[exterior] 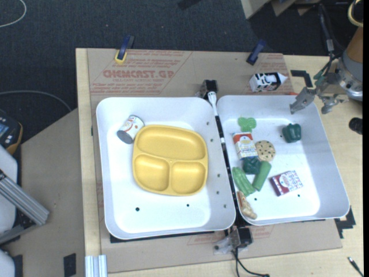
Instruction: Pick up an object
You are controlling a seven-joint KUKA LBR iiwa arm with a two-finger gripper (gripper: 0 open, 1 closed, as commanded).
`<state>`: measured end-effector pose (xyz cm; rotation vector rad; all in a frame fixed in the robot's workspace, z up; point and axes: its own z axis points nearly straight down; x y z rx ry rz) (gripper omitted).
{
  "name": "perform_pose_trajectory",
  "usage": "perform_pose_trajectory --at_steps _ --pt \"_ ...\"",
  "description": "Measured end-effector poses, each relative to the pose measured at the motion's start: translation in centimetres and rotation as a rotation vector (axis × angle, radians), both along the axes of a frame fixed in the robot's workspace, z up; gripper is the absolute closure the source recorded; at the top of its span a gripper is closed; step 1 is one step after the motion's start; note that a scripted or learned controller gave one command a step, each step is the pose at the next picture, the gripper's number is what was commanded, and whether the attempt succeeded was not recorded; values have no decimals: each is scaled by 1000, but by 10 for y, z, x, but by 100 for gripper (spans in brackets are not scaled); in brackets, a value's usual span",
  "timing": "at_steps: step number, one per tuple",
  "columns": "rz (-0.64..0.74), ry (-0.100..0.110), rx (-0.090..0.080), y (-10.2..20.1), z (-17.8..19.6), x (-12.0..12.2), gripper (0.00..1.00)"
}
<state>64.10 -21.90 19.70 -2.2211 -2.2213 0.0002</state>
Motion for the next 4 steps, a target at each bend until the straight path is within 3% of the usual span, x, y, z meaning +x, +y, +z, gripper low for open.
perform_pose_trajectory --at_steps 2,3,4 --pt "1 6 2 18 -100 -1 0" --pt "2 3 1 19 -113 -1 0" --pt "3 -1 -1 19 -101 0 100"
